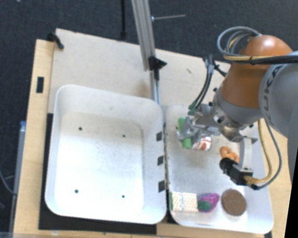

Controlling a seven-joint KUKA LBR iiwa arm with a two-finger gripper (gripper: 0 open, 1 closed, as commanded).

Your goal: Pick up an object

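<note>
Claw (190, 132) over bin (250, 224) — five objects

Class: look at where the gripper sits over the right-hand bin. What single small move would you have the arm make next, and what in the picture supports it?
Probably a short straight descent. The gripper sits over the right bin, directly above a small green object and a red-and-white object; neither is visibly between its fingers, so nothing seems held yet. The other items lie further towards the front.

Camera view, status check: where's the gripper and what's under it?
Gripper low over right white bin, upper left part. Green piece and red-white object right at it; hold unconfirmed. Brown disc, purple object, patterned block along near edge.
</note>
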